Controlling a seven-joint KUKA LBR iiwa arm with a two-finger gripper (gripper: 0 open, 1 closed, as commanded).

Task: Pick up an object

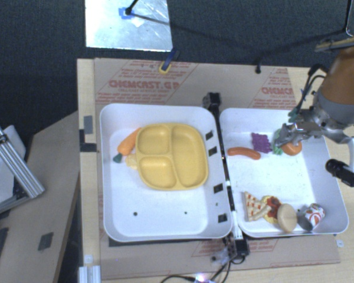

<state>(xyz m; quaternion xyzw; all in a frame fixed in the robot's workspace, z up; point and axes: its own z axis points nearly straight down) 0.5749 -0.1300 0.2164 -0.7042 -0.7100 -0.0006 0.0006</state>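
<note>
A: Starting at the near edge of the right bin: a pizza slice, a round tan piece overlapping something red that I can't identify, and a small red-and-white can tipped into the corner.

B: Left bin alongside it carries a yellow divided plate. A carrot lies against the plate's left rim, its green end partly tucked under, and a pale scrap beside it is too small to name.

A: Further up the right bin, a hot dog sausage lies flat near the divider, and just behind it sits a purple bunch of grapes.

B: And there's the gripper, down just right of the grapes. An orange toy, rounded with a bit of green at its left, sits right at the tip, touching or under it.

A: Is it gripped?

B: Cannot tell. The metal blurs together there, so how the fingers stand is unclear. The arm itself is cut off at the right edge.

A: Behind the bench, a shiny square sheet lies on dark floor.
</note>
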